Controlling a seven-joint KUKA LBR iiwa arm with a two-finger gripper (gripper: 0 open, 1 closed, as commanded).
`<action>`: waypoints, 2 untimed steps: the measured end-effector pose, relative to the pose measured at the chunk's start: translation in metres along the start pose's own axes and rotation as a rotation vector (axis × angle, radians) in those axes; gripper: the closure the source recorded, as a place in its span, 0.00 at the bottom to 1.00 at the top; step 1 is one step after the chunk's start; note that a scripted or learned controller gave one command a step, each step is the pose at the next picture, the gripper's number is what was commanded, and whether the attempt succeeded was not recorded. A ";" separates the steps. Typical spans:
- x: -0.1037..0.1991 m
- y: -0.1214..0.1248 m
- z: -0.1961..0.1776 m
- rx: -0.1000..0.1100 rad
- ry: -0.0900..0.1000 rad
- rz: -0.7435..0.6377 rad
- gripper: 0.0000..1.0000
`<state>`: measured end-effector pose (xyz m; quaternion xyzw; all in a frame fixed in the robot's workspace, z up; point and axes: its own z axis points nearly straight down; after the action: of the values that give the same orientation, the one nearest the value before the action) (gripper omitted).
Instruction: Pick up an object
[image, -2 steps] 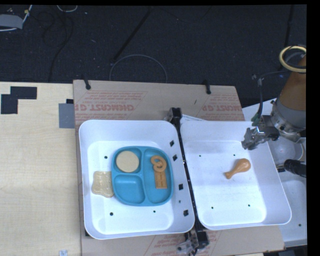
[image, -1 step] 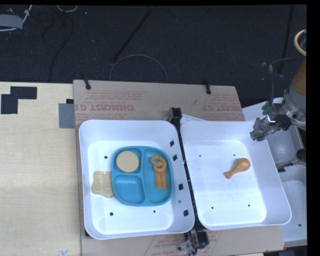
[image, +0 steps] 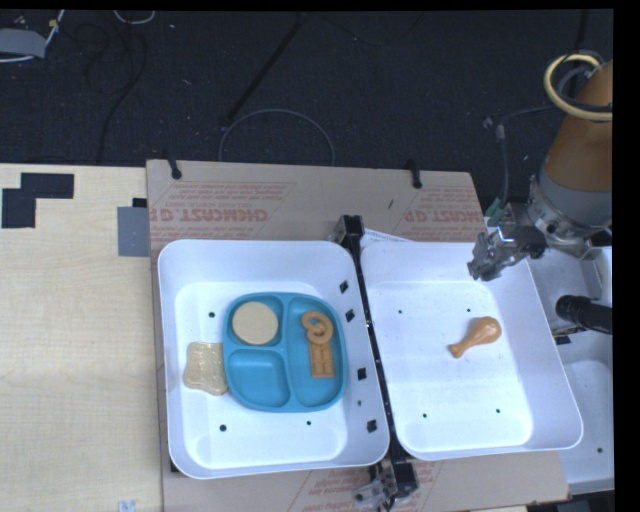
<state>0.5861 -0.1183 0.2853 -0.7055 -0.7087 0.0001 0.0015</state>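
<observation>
Currently logging, near edge to far:

1. Left bin (image: 190, 420), white, shallow, sitting on bench at lower left-centre. Holding a blue compartment tray (image: 275, 385) w/ three sections.
   - Round tan disc (image: 254, 323) lying in tray's upper-left section.
   - Tan key-shaped piece (image: 319, 342) lying in tray's right section, ring end toward far side.
   - Lower-left section showing bare blue.
   - Pale, rough-edged slab (image: 205, 367) lying on bin floor, touching tray's left edge.

2. Right bin (image: 480, 420), white, shallow, sitting just beside left bin; black clips joining them along the shared wall.
   - Task obj.: drumstick-shaped toy (image: 476, 337), orange-tan, lying on bin floor right of centre, fat end pointing up-right, thin end down-left. Touching nothing else.

3. Gripper (image: 487, 262), hanging over right bin's far-right corner, apart from the drumstick-shaped toy and farther back. Holding nothing visible; whether jaws are spread or closed — can't tell, too small and dark.

4. Arm (image: 577, 170), grey w/ orange band, reaching in from right, above bin's rim.

5. Cardboard sheet (image: 300, 200), printed in red, lying under both bins.

6. Dark floor w/ cables (image: 270, 90), running across far side.
</observation>
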 end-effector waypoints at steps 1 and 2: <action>0.048 -0.001 0.000 0.001 0.000 0.001 1.00; 0.094 -0.009 0.005 0.002 0.000 0.001 1.00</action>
<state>0.5764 -0.0241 0.2808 -0.7057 -0.7085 0.0008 0.0021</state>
